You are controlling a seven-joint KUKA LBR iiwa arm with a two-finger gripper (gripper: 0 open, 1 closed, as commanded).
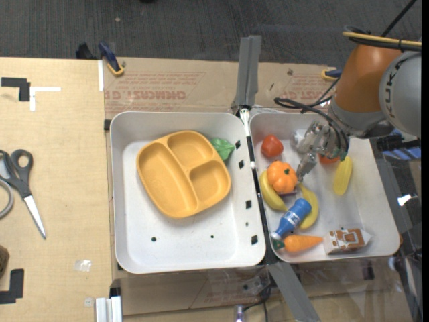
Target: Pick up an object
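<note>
**Gripper low in right bin, over the toy pile**

Right bin (382, 200): holds a cluster of toy food. The arm (375, 86), grey with its orange band, reaches in from the right, and the gripper (314, 151) hangs over the bin's upper middle. Its metal fingers point down and left; one tip sits just beside the small orange pumpkin (282, 178). Whether the fingers are apart or together cannot be made out, as the metal parts blur together. Nothing is visibly held between them.

Pumpkin: round, bright orange, ribbed, with a dark green stem on top. It lies against the curve of a yellow banana (271, 194), left of centre in the right bin.

Others in the same bin:
- red tomato (271, 146), above the pumpkin, near the divider.
- a second red piece (330, 157), mostly hidden behind the gripper.
- pale yellow corn-like piece (343, 175), upright, right of the gripper.
- blue bottle (294, 217) with a white band, tilted, below the pumpkin.
- orange carrot (301, 243), lying along the bin's near edge.
- small brown-and-white carton (346, 240), just right of the carrot.

Left bin (134, 240): a yellow divided plate (184, 173) with three compartments, tilted; a green leafy piece (224, 147) peeks out at its upper right edge.

Bench, far left: scissors (23, 186) with grey handles, well apart from both bins.
</note>
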